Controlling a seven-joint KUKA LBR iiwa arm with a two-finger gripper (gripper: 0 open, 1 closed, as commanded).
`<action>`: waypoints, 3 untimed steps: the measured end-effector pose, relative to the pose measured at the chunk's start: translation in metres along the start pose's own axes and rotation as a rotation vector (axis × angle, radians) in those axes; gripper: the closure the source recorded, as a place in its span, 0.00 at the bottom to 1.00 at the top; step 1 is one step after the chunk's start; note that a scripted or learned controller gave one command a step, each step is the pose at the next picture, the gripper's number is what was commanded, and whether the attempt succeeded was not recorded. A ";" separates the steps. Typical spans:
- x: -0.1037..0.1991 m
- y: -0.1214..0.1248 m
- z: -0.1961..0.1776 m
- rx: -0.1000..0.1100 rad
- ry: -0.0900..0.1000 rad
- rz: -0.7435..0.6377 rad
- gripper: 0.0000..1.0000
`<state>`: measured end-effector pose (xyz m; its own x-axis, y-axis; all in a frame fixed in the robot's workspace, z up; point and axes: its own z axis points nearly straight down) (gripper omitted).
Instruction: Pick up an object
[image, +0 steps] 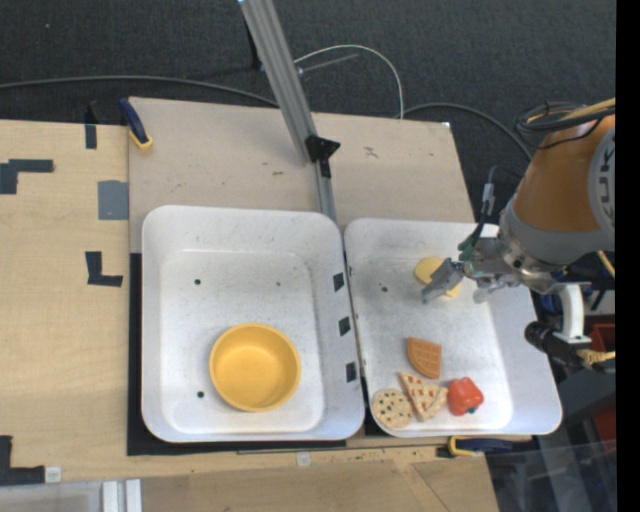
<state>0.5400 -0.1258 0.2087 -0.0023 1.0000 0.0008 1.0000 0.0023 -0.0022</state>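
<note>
Pincer (455, 283) is low in the right bin (385, 250), its fingers spread open around a pale yellow object (432, 269); yellow bowl (255, 366) sits in the left bin (180, 235).

Two bins sit side by side on the worktop (60, 330), the left bin (165, 235) touching the right bin (520, 410) along their shared edge. A bowl (254, 366) lies in the near part of the left bin. In the right bin, a waffle (424, 356) lies near the middle, with a cookie (391, 407), a pizza slice (423, 396) and a pepper (464, 396) in a row along the near edge, and a lemon (431, 269) lies farther back, beside the gripper (462, 285) that reaches in from the right.
</note>
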 end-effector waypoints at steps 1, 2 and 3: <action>0.000 0.000 0.000 0.000 0.000 0.000 0.00; 0.008 0.006 0.057 0.005 0.000 0.001 0.00; 0.011 0.006 0.120 0.002 -0.002 0.000 0.00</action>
<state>0.5454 -0.1148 0.0883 -0.0018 1.0000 -0.0008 1.0000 0.0018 -0.0038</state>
